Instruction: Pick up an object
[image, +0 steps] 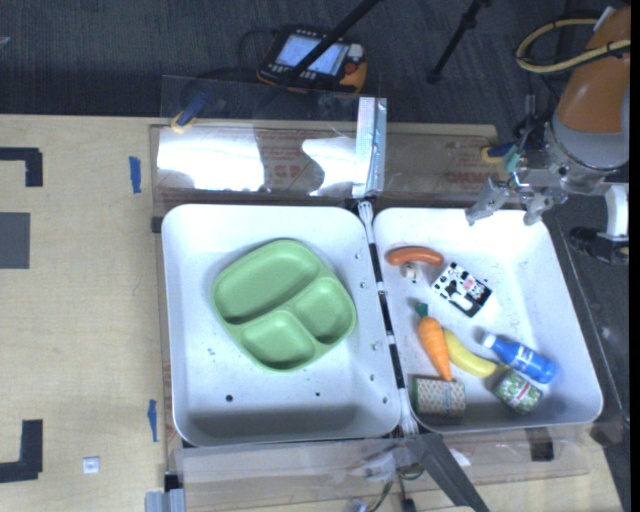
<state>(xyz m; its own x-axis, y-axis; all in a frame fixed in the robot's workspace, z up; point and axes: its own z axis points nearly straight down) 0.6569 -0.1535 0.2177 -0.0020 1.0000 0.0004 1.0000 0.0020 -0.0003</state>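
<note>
Bench with 2 shallow white bins side by side. Left bin (190, 400) holds 1 green divided plate (284, 303), 3 compartments, lying near the bin's centre.

Right bin (570, 300) holds 6 loose items. Orange sausage-shaped toy (414, 257) near the upper left, close to the divider. Black-and-white patterned card or packet (461, 289) just below and right of it, tilted. Toy carrot (434, 344) further down, its green top pointing up-left, lying beside a yellow banana-like piece (470, 358) and touching it. Small bottle with blue cap and label (519, 358) lies on its side toward the right. Green can or jar (519, 391) just below the bottle, touching or nearly so. Woven, brownish-green block (440, 396) at the bottom left corner.

Gripper (509, 205) sits at the right bin's upper right rim, above the far edge, well apart from all 6 items. Fingers (483, 211) spread, nothing between them. Orange band of the arm (598, 100) visible at top right.
</note>
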